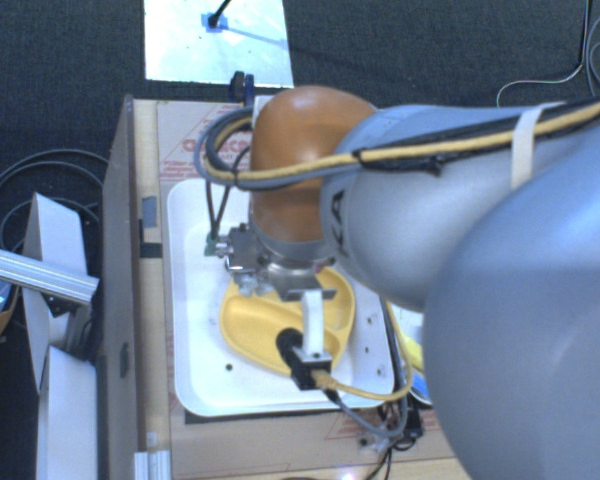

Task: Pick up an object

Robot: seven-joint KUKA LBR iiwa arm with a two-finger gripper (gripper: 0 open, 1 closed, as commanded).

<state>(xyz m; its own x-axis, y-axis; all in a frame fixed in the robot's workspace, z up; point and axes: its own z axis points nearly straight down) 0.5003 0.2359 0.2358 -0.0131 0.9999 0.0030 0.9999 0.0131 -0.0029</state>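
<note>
Arm point(480, 228): smooth grey shell, glossy orange band point(295, 158) | jaws: open or shut could not be told | yellow piece point(252, 330): rounded, smooth, possibly a shallow plastic dish, lay in white bin point(195, 298) under the wrist, partly covered

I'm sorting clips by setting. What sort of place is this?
Probably a robotics lab: a grey arm over a white bin, loose cables on dark carpet, and an aluminium rail beside the bench.
</note>
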